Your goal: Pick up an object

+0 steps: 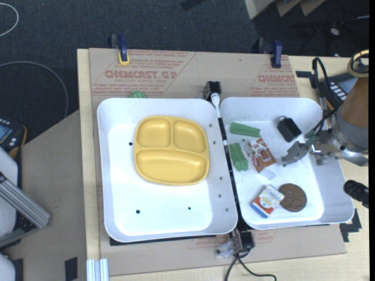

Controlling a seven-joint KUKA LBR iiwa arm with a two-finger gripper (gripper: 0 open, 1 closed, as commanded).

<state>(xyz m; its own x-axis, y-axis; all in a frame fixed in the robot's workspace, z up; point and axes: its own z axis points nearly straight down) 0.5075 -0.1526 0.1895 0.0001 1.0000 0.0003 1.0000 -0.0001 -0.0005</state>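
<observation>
The gripper (295,155) hung over the right bin (304,105), reaching in from that bin's right side, and whether it was apart or together could not be told from this slant; nothing showed between its tips. Nearest to it lay the red-and-white snack packet (259,154), just to its left, with its long axis running roughly up and down the view, tilted a little. Below the gripper sat a round brown cookie (292,196), and beside that, further left, a small red, white and yellow packet (267,201). Above the gripper and close by lay a small black block (287,128). Two green pieces, one long green bar (244,129) and one short green bar (238,156), lay beyond the snack packet. The yellow divided plate (172,150) in the left bin (117,174) was well apart. Judged from this, the snack packet was the likeliest target, needing a short shift left and a descent
</observation>
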